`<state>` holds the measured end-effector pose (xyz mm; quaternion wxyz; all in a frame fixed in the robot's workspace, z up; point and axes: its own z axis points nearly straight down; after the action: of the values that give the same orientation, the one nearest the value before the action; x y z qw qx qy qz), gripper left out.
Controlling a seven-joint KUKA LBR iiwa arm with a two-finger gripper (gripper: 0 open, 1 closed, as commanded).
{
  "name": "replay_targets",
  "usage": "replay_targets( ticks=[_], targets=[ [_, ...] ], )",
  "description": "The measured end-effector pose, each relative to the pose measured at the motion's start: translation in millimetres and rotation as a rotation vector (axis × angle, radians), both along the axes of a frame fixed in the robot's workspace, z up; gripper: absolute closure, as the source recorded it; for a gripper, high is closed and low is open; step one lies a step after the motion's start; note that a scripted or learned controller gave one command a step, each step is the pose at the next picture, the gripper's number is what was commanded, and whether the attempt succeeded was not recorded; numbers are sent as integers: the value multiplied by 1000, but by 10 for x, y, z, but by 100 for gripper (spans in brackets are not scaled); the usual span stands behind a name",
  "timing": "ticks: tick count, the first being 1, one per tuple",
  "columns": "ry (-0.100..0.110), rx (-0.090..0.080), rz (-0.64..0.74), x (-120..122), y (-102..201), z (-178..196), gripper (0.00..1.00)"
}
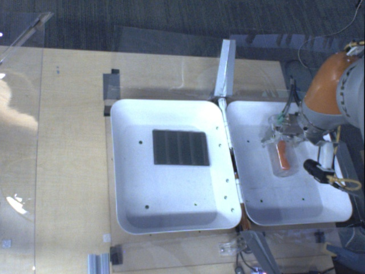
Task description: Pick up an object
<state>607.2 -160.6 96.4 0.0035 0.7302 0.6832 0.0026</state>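
Over right bin (256, 190): tool (283, 165), orange object (282, 153)

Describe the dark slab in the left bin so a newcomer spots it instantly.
Of the two white bins, take the left bin, farther from the arm. Near its middle lies a flat, dark grey ribbed rectangle. It is much bigger and darker than the small orange item in the right bin.
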Motion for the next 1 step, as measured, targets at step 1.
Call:
replay_targets(
  ticks=[1],
  targets=[
    [-10, -3, 143, -147, -31, -44, 0]
  ],
)
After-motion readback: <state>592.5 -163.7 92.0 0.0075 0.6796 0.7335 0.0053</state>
